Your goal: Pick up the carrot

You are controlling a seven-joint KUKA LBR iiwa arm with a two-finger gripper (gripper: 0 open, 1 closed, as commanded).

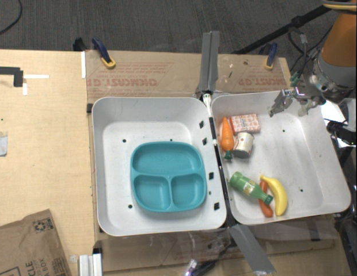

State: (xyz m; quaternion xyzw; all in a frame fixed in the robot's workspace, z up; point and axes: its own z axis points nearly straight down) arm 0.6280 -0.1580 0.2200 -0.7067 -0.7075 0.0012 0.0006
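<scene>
Bins first: 2 shallow white ones sit side by side on the bench, the left bin [103, 154] bearing a teal divided plate [168, 176], the right bin [316, 160] bearing the food items. My arm [342, 39] hangs over the right bin's far right corner, and my gripper [293, 102] sits just inside the far rim with its 2 fingers spread apart and nothing between them. By the near edge lie a green bottle [250, 187] and a banana [277, 194]; along the left wall are a pink box [245, 122], a small can [243, 144] and the carrot [226, 133], touching the can. I judge this the approach step: next I must cross to the left wall and descend astride the carrot, clear of the can.
</scene>
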